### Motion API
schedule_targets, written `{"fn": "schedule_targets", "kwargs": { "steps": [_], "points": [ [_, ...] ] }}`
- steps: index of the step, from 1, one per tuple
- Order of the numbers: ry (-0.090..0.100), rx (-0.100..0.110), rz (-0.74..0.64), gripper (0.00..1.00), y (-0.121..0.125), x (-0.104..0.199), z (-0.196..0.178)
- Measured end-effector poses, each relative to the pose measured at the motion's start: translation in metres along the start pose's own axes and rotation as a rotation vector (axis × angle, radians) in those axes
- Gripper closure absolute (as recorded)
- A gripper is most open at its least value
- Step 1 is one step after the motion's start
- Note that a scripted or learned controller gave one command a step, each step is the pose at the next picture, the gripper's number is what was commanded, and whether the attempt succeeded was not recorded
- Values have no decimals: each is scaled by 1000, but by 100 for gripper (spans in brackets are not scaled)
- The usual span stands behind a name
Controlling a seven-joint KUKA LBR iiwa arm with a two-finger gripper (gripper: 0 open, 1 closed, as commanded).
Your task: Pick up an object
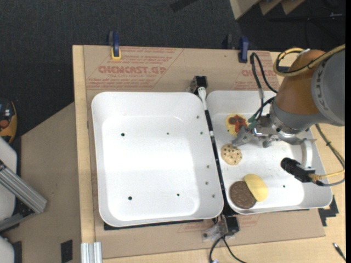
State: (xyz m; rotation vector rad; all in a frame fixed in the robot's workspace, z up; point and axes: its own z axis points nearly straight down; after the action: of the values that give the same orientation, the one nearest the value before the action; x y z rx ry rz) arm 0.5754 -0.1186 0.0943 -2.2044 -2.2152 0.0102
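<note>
The right bin (285,201) holds several toy foods. A red and yellow piece (236,123) lies near its left wall at the back. A chocolate-chip cookie (231,154) sits just in front of it. At the front are a brown round patty (242,194) and a yellow lump (256,186), touching each other. My gripper (248,133) reaches in from the right, low in the bin, between the red and yellow piece and the cookie. I see nothing held in it.
The left bin (104,147) lies beside the right one, with a black divider rail (211,141) between them. A black cable and connector (296,170) hang over the right bin's right side. Blue clamps (114,39) hold the board at the back.
</note>
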Motion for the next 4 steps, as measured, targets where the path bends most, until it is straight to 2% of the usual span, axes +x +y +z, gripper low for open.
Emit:
{"fn": "schedule_targets", "kwargs": {
  "steps": [1, 2, 3, 4],
  "points": [
    [-7, -22, -1, 0, 59, 28, -21],
    [-8, -20, 4, 100, 57, 26, -31],
    [-6, -14, 6, 100, 34, 22, -43],
    [-7, -17, 5, 100, 35, 22, -53]
  ]
}}
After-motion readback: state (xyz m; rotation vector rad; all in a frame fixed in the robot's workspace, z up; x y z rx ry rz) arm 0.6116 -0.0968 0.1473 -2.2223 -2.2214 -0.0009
